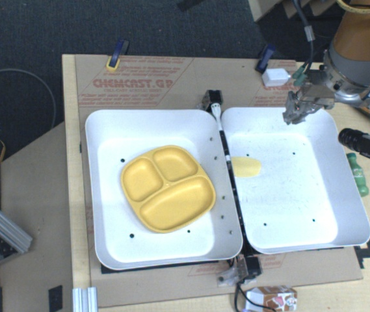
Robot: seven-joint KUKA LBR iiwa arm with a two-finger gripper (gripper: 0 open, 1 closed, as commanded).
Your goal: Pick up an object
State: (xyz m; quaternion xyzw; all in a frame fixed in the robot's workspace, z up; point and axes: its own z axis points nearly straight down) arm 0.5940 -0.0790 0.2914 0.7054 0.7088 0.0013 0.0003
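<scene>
Yellow divided plate [167, 188] sits mid left bin [100, 135], small yellow piece [246, 167] at 9 o'clock of right bin [328, 142]. Gripper [300, 111] hovers at 12 o'clock rim; I can't tell its state. Nothing picked yet.

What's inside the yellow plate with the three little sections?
Nothing sits in the yellow plate: all three sections show bare yellow. It lies in the left bin, and the plate covers the bin floor beneath it.

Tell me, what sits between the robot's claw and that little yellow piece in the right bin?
Nothing: in the camera view, bare white bin floor separates the gripper from the small yellow piece.
</scene>
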